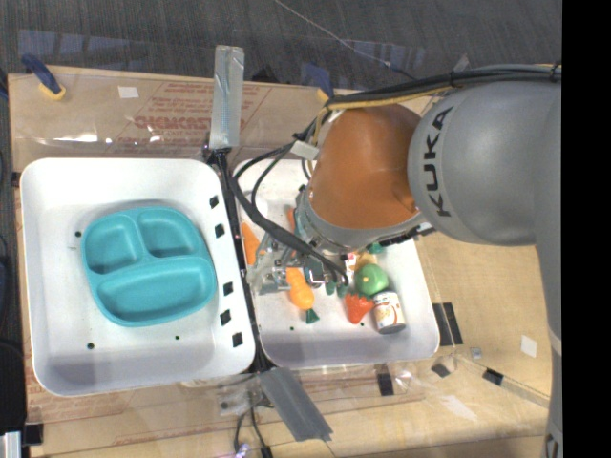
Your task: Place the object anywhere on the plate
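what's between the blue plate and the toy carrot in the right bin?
In the camera view: bare white floor of the left bin, then the two bins' adjoining walls, between the teal three-compartment plate and orange toy carrot.

Teal three-compartment plate [148, 263] in left bin, orange carrot [301, 292] in right bin

Just to the right of the gripper [286, 277], in the same white bin [410, 346], sit a green round toy [371, 279], a red toy [357, 306] touching it from below, and a small can [388, 313] lying tilted beside that. The other white bin [38, 256] lies well off to the gripper's left. Both rest on a printed cardboard sheet [143, 113], with one grey tape strip [227, 98] far above the gripper, another [291, 404] below it, and dark carpet [115, 8] beyond.
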Robot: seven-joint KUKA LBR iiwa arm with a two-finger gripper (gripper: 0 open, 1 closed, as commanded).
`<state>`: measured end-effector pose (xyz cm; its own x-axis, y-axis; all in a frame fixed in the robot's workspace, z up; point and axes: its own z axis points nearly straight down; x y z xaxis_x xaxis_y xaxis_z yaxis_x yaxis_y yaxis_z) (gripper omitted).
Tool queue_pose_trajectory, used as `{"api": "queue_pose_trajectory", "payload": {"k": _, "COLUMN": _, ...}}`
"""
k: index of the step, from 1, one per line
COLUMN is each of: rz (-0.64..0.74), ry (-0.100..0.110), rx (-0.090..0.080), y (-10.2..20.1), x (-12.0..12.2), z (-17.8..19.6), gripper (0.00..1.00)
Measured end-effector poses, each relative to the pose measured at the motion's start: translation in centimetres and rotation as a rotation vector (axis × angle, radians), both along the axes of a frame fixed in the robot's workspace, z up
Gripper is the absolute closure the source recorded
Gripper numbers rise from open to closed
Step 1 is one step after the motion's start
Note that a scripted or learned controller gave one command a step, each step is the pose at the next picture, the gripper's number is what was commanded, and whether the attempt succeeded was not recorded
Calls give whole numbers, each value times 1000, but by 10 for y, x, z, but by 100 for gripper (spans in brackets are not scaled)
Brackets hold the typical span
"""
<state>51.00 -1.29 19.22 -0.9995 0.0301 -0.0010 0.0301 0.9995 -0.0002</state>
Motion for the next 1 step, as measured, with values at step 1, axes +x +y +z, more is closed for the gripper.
{"api": "queue_pose_trajectory", "payload": {"k": 1, "rz": 292, "ry": -6, "rx": 0, "y": 69, "x": -10, "z": 90, "gripper": 100}}
